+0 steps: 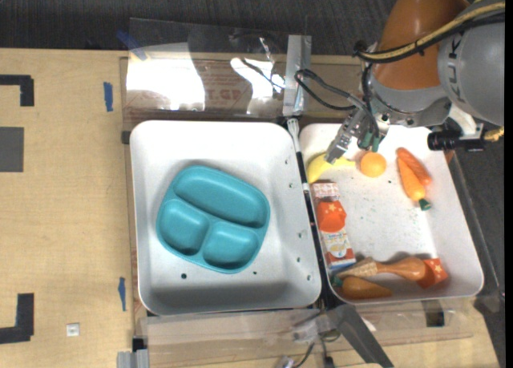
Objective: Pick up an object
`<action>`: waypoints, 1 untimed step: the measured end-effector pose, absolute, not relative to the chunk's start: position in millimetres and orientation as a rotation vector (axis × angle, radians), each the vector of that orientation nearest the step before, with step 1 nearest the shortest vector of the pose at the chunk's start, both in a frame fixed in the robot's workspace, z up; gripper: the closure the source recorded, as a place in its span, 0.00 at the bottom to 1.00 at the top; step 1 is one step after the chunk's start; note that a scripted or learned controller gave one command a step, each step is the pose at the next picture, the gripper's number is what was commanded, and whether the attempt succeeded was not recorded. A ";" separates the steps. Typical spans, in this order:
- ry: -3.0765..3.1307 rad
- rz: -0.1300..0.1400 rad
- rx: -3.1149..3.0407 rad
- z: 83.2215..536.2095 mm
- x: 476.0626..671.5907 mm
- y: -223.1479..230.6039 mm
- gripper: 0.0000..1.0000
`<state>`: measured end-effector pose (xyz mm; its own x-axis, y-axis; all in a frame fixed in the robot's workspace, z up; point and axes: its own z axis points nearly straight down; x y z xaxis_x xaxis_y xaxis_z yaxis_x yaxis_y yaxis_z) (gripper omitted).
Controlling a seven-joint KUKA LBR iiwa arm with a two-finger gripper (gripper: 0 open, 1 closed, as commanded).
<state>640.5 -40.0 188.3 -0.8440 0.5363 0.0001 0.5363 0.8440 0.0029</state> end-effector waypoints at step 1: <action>2.901 0.006 1.172 290.0 659.7 -36.6 1.00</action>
